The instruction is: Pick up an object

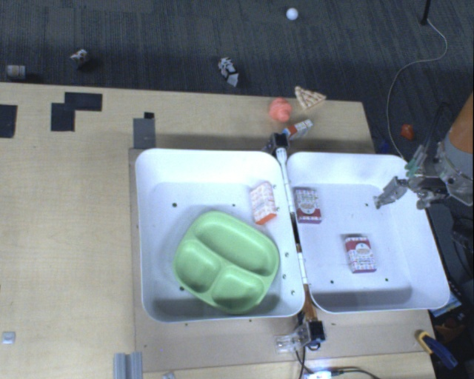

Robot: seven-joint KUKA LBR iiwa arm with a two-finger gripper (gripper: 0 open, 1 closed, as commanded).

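My gripper hangs over the upper right part of the right bin. It stands open with nothing between its fingers. Left of it in that bin lies a red and white packet near the dividing wall. A second red packet sits below and left of the gripper, apart from it. The left bin holds a green divided plate, tilted against the front wall, and a small white and orange packet near the right wall.
Behind the bins on the bench lie a pink ball, a toy pizza slice and a small orange-tipped tube. Small bits of litter and a white ball lie on the dark floor beyond.
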